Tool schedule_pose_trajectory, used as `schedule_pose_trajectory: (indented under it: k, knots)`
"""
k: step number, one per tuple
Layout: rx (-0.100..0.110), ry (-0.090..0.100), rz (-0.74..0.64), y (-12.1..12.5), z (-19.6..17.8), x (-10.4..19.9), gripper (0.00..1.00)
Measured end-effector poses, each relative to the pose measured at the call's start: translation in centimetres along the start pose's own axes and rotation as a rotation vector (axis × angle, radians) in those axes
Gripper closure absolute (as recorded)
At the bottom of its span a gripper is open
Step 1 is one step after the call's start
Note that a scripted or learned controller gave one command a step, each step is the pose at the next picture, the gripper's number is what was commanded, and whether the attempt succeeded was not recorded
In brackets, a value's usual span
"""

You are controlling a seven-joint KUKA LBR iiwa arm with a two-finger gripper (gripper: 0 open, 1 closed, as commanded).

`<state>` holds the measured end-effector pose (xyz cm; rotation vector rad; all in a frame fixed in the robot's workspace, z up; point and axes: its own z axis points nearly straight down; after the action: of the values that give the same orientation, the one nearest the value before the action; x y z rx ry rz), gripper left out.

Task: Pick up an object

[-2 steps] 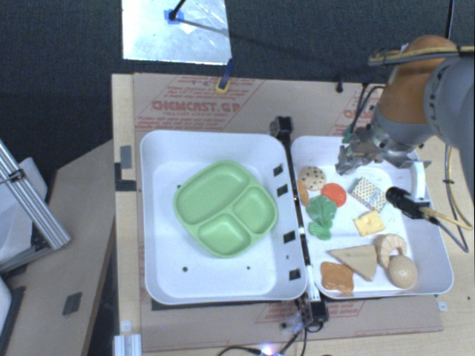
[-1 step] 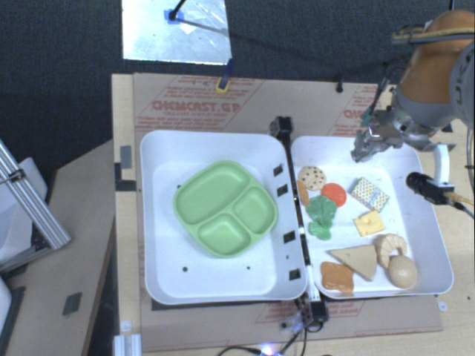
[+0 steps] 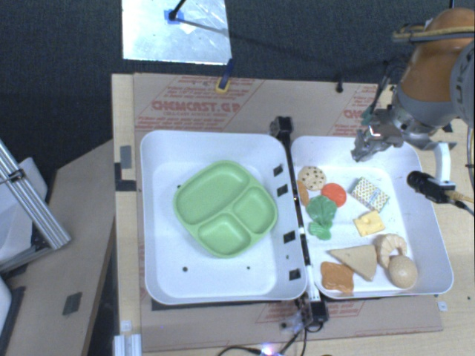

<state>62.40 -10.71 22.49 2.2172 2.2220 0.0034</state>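
Observation:
The right bin holds several toy foods: a chocolate-chip cookie, a red tomato slice, a green leafy piece, a patterned wrapped block, a yellow cheese cube, a tan bread wedge, an orange-brown piece, a croissant and a beige egg-like ball. My gripper hangs over the bin's far edge, above and apart from the food, with nothing seen between its fingers. Their spread is too small to read.
The left bin holds a green sectioned plate. A black divider with clips runs between the bins. The arm comes in from the upper right. A shiny metal sheet lies beyond the bench.

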Motion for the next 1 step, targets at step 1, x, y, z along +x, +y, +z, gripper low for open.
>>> schedule_pose_trajectory:
  k: [1]
  knots:
    - [0.002, 0.002, -0.005, -2.38, -0.83, 3.92, 1.0]
